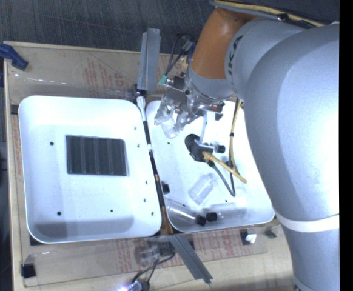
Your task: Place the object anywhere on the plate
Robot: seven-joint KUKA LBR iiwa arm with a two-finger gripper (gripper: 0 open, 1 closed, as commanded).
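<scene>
the grey arm [298, 132] comes in from the right of the camera view and covers much of the right white bin [258, 214], its orange band [216, 44] sitting above the wrist near the top centre. the gripper [175, 119] hangs over the upper left part of that right bin, close to the divider where the two bins meet. its fingers look pale and translucent against the white floor of the bin, and whether they are released or clenched cannot be told from here; nothing can be made out between them. lower in the right bin lies a clear plastic bottle [202, 188], tilted, apart from the gripper and resting on the bin floor. near the bin's bottom edge lies a second clear item with a dark cap [216, 214], stretched along the lower wall. a dark round fitting with yellow and black cables [216, 156] hangs between the gripper and the bottle. the left white bin [37, 162] holds a dark grey ribbed rectangular plate [96, 155], lying flat in its middle with nothing on it. both bins sit side by side on the wooden surface [73, 62], and a blue clamp [11, 56] grips the surface's upper left corner.
</scene>
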